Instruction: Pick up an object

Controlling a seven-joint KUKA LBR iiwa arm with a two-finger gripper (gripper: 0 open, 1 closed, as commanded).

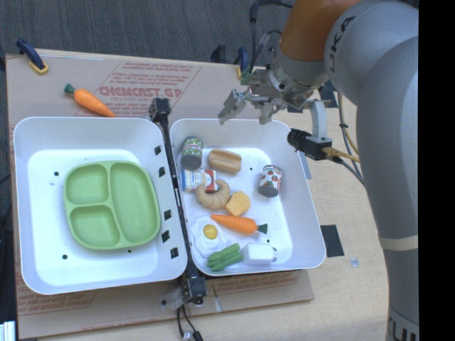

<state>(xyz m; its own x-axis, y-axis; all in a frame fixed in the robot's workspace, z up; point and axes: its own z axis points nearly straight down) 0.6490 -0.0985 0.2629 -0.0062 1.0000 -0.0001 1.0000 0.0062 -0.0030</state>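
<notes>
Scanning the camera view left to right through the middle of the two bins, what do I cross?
Left bin's wall → green divided plate → clips joining the bins → small can lying on its side → pretzel → yellow cracker → strawberry → right bin's far wall.

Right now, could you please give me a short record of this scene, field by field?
left bin: holds a green divided plate
right bin: toy foods, including a bread roll, a carrot, a fried egg, a strawberry and a can
outside the bins: a second carrot on the cardboard, beyond the left bin
gripper: above the right bin's far edge, jaws spread, nothing between them
task state: no object picked up yet
</notes>
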